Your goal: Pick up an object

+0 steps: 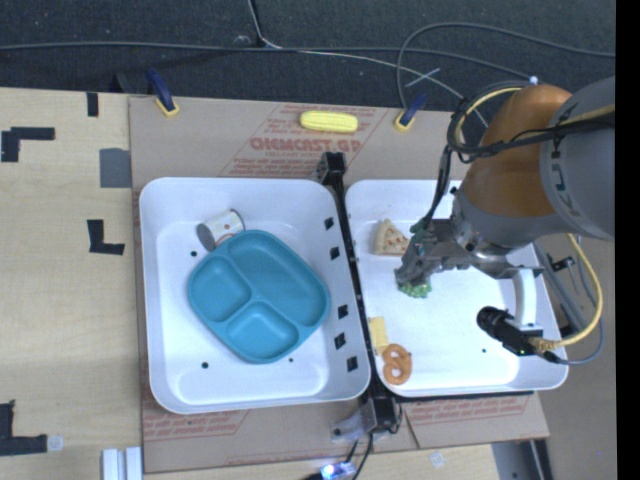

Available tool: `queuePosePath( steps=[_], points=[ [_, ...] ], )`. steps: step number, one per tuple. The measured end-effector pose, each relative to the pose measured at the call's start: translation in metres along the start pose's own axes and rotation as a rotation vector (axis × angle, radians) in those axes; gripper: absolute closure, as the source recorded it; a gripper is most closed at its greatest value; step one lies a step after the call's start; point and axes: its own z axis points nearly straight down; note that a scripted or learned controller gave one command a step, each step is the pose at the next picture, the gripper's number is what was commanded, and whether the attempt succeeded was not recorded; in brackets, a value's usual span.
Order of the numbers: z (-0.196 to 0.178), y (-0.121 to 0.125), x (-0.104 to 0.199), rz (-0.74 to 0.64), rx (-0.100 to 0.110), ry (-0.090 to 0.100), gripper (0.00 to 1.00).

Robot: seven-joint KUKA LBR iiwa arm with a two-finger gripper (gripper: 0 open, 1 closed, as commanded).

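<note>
My gripper [417, 268] hangs low in the right bin [450, 368], directly over a small green object [415, 289] that looks like a broccoli piece. The dark fingers reach down to the green piece and partly hide it; I cannot tell whether they grip it. A tan wedge-shaped piece [389, 237] lies just up and left of the gripper. Near the bin's front left lie a pretzel [396, 364] and a small yellow block [378, 331].
The left bin [170, 218] holds a blue divided plate [258, 295] and a small grey cup [219, 229] on its side. A yellow corn-like toy [328, 122] lies on the cardboard behind the bins. A black cable connector [505, 330] hangs over the right bin's right side.
</note>
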Motion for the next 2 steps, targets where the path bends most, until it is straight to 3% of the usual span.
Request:
queuePosePath(
  steps=[2],
  points=[
    [-0.015, 0.006, 0.104, -0.002, -0.001, 0.001, 1.0]
  ],
)
